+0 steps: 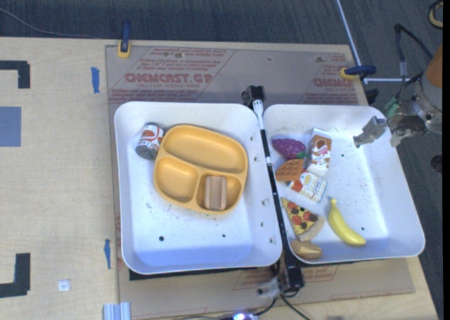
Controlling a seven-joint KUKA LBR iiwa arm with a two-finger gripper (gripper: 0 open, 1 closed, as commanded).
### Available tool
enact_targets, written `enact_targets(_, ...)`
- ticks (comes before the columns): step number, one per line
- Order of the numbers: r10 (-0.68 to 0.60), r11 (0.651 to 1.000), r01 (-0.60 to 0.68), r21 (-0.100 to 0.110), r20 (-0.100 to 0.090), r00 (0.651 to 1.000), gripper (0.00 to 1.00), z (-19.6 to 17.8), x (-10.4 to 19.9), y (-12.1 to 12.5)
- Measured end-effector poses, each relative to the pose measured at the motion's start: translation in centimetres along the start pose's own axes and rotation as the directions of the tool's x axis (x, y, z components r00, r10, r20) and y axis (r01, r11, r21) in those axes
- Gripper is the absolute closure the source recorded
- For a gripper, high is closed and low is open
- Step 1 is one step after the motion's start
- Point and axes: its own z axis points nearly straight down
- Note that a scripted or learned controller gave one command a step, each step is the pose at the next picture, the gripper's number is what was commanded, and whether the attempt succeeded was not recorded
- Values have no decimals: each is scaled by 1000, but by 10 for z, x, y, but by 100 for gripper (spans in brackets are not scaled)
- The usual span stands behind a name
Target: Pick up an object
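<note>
Camera view puts your banana (345,225) at the near side of the right bin (394,192), just beside the pizza slice (303,217). Your gripper (380,130) hangs over that bin's far right corner, fingers spread apart, gripping nothing, well apart from the banana.

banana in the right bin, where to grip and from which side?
Grip the banana across its thick middle, coming straight down from above. It lies flat on the right bin floor, running diagonally, with bare floor on its right and the pizza slice toy on its left, so set the fingers across its narrow width. The gripper sits near the bin's upper right rim.
</note>
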Motion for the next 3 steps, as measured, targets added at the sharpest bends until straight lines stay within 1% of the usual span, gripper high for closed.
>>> enact_targets(1, 0, 1000, 0, 0, 0, 1000, 0, 108, 22, -61)
enact_targets(2, 1, 1000, -1, -16, 7, 1000, 0, 112, 83, -103)
enact_targets(3, 6, 1000, -5, -25, 18, 1000, 100, 101, 79, -101)
